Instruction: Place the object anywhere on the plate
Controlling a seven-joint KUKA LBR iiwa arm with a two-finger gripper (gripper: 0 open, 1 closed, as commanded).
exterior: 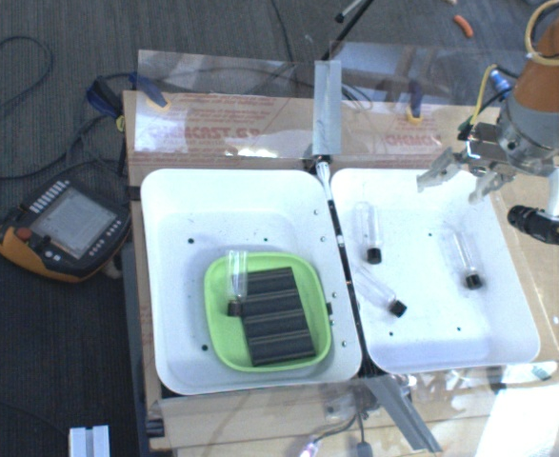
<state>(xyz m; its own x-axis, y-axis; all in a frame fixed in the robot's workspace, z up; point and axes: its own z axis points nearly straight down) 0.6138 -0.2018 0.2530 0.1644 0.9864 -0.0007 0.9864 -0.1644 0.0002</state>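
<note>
The green plate in the left bin already carries a clear tube and a dark ridged block. To the plate's right, three more tubes lie loose and may roll from a grasp. Farther right, the pincer hovers spread, pinching nothing.

**White bins, one green plate**

Both bins, left and right, are plain white with a few dark specks. The plate is bright lime green, under a ridged charcoal-black block. The tubes are clear with black caps. The arm's band is orange over grey metal. The carpet is dark grey.
</note>
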